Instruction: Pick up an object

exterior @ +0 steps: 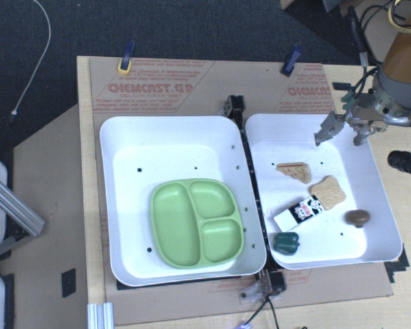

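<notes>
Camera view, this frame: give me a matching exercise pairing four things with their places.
Things:
1. green divided plate
2. dark green toy pepper
3. brown round piece
4. gripper

Places:
A. right bin, near right wall
B. above the right bin's far right corner
C. left bin
D. right bin, near left corner

Pairs: 1-C, 2-D, 3-A, 4-B

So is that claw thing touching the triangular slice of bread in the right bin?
Apart. The camera view shows the gripper near the right bin's far edge, with bare white bin floor between it and the bread slice.
</notes>
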{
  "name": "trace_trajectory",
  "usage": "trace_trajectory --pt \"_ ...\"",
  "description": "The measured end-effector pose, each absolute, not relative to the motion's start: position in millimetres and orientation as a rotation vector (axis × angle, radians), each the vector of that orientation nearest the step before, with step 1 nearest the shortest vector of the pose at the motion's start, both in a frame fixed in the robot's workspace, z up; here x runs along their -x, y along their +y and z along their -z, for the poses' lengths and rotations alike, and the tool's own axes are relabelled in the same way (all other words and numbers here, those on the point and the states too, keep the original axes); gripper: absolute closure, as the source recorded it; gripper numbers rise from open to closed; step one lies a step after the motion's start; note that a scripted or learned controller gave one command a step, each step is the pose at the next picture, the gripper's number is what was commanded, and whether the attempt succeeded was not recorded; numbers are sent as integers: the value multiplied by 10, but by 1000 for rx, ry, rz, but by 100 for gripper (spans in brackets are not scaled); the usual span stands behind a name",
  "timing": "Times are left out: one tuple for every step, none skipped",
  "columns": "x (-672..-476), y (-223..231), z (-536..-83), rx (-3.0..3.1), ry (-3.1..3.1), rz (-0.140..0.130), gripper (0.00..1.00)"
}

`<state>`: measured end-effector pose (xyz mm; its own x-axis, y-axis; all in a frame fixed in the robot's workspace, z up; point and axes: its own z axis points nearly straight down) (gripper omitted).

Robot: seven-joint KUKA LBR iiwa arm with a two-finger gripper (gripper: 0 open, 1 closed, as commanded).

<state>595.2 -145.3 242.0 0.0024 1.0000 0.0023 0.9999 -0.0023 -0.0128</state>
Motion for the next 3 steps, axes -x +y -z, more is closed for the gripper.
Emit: trace_trajectory --pt "-5975 -1450 -2485 2220 -2221 -1 0" --pt "-5912 -1487 -2030 2218 -2217 -6 0" --pt "-5999 -1449 -1480 2215 -2218 -6 0"
